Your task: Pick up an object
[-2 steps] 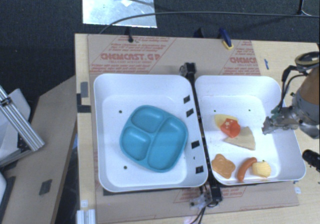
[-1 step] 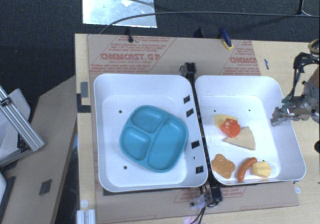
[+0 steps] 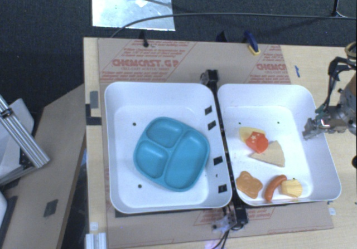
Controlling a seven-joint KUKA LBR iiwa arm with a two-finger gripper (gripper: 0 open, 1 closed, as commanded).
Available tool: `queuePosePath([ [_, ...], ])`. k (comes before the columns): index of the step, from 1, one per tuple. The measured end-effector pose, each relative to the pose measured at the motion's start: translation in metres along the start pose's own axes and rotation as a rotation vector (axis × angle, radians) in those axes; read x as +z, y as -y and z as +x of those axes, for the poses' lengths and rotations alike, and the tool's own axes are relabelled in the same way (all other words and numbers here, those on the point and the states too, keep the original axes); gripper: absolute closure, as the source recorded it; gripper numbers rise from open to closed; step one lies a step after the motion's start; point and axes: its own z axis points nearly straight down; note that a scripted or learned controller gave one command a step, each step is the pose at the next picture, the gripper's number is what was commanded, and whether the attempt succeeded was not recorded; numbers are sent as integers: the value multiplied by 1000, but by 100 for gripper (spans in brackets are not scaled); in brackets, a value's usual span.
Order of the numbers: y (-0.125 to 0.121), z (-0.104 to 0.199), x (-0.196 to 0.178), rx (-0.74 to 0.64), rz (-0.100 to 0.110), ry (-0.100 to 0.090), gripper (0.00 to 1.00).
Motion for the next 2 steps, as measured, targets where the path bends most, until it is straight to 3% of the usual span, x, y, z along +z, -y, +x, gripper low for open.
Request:
queuePosePath([
  [2,-17,122,-1,-7,0,-3,100],
])
